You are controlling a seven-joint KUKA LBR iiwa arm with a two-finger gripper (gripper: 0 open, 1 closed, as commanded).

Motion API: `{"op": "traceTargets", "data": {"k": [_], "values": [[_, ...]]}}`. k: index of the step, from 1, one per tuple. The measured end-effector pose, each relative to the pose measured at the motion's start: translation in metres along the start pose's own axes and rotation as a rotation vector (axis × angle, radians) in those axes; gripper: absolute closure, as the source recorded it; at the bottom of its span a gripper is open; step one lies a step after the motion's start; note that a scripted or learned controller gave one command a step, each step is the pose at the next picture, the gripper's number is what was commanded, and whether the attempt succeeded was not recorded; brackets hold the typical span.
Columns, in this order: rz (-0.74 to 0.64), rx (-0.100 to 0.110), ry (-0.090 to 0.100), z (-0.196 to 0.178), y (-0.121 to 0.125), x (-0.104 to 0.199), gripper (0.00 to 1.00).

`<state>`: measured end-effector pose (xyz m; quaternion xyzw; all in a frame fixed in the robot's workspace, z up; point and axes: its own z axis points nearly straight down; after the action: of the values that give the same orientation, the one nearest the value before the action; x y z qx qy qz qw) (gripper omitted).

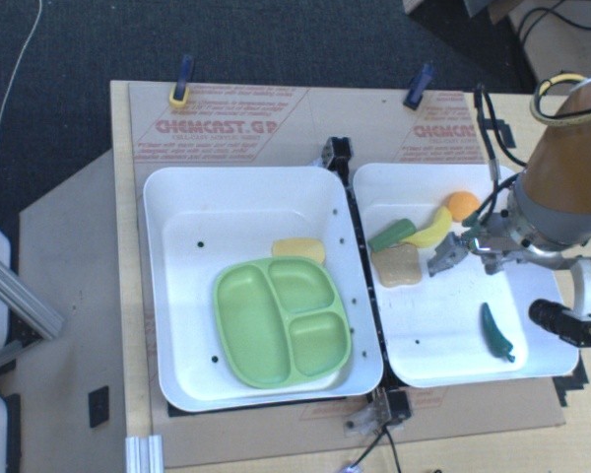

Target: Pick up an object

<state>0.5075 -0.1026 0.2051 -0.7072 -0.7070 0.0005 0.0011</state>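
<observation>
We're in the approach step here, nothing picked up yet as far as we can see. The arm comes in from the right and hangs over the right bin, with the gripper low over the cluster of stuff at the bin's upper left. One grey finger pokes out toward the left, but whether the gripper is apart or closed we honestly can't tell from this angle, and nothing visibly sits in it.

Candidates right there: a tan sponge just left of the gripper tip, a banana and a green pepper just above it, touching each other, and an orange beside the banana. A darker green chili lies well apart, lower right. The left bin has a green divided plate and a yellow block touching its top edge.

Our guess: the sponge or banana is the target. Next move needs the gripper centred over just one item and dropped straight down, since the things are crowded and a sloppy close would just shove them around.
</observation>
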Motion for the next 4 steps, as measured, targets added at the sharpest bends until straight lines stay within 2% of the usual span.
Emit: {"op": "traceTargets", "data": {"k": [2, 3, 4], "values": [[0.0, 0.005, 0.001, 0.116, 0.001, 0.004, 0.0], [0.001, -0.002, 0.0, 0.103, 0.003, 0.004, 1.0], [0.001, -0.008, -0.003, 0.049, 0.0, -0.007, 1.0]]}}
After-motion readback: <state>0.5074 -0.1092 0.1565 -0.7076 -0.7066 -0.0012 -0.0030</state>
